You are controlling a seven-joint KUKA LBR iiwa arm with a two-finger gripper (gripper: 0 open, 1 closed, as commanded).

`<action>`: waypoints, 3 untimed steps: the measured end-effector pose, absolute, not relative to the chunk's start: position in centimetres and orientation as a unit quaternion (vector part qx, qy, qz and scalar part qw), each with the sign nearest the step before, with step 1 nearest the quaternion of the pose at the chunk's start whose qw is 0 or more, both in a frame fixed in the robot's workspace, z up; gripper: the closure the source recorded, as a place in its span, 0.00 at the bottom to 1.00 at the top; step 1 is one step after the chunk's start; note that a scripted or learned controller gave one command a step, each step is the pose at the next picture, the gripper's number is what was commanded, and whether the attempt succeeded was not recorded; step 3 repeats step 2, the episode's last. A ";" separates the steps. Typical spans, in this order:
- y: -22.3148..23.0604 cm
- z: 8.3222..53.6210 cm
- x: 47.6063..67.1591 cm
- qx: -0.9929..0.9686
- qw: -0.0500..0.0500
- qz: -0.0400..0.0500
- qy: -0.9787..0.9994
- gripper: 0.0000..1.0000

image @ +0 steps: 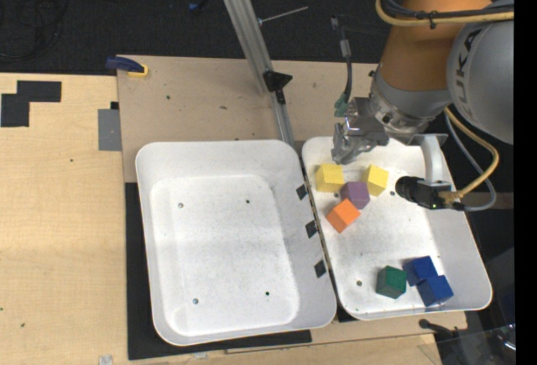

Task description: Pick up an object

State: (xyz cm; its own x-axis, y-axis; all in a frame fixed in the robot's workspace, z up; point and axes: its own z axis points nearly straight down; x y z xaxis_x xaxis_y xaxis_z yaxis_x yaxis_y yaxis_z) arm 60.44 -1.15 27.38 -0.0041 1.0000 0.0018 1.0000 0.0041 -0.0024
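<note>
The right bin (453,246) holds several blocks. Two yellow cubes (330,178) (377,179) lie near its far end, with a purple block (357,195) between them and an orange cube (342,215) just in front. A green block (391,282) and a blue block (427,279) rest near the front edge. My gripper (347,150) hangs over the far left part of the right bin, just above and behind the left yellow cube. Nothing shows between its fingers.
The left bin (168,179) sits beside the right one, joined by black clips along the shared edge. A slanted aluminium rail (247,28) rises behind the bins. A black cable connector (419,190) lies over the right bin's right side.
</note>
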 end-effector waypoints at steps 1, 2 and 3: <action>3.8 26.7 61.9 -0.706 0.001 0.000 -0.708 1.00; 7.9 25.7 62.1 -0.706 0.002 0.001 -0.708 1.00; 7.9 25.7 62.1 -0.706 0.002 0.001 -0.708 1.00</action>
